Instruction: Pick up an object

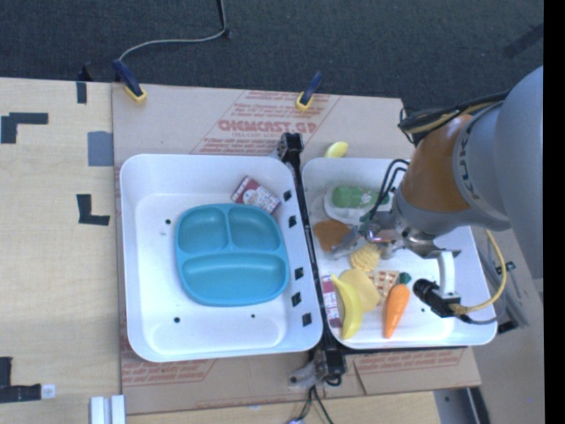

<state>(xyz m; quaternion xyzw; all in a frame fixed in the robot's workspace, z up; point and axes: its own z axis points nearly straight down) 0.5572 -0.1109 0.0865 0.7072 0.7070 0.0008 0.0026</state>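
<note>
The right bin [459, 325] holds several toy foods: a yellow banana [353, 297], an orange carrot [395, 306], a ridged yellow piece [364, 257], a brown round piece [332, 233], a waffle-like piece [385, 280] and a green item on a white dish [350, 198]. My gripper [375, 235] reaches in from the right and hangs low over the bin's middle, just above the ridged yellow piece and beside the brown one. I see nothing between its fingers.
The left bin [141, 263] holds a blue divided plate [233, 253] and a small red-and-white packet [256, 194]. A black divider [300, 237] runs between the bins. A yellow piece [335, 150] lies just behind the right bin. Yellow clamps [131, 85] hold the cardboard.
</note>
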